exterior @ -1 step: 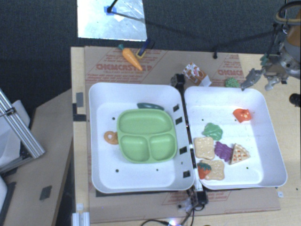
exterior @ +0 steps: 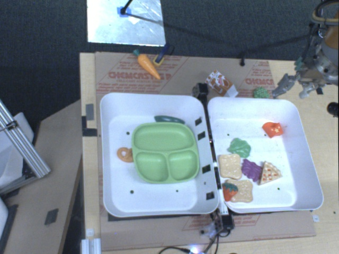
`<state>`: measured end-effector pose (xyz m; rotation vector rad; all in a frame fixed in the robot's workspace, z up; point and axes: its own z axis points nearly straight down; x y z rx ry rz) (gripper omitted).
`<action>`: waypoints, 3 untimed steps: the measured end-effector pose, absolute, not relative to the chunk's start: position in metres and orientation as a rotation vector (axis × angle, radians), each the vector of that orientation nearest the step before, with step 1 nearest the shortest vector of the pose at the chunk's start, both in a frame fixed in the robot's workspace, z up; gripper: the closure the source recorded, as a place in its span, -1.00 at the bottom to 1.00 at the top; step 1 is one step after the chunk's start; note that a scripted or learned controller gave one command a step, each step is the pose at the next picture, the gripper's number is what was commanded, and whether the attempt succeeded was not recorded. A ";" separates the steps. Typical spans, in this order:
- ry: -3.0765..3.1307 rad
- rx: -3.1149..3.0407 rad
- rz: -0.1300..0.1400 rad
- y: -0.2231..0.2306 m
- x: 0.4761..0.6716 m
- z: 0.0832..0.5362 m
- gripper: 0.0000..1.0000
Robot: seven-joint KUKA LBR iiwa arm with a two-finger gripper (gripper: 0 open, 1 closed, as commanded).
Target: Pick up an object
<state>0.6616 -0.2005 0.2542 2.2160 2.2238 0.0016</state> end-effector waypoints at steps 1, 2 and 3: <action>2.224 2.218 0.000 -0.201 0.659 0.213 -1.00; 2.224 2.217 0.000 -0.204 0.663 0.171 -1.00; 2.226 2.215 0.000 -0.205 0.665 0.130 -1.00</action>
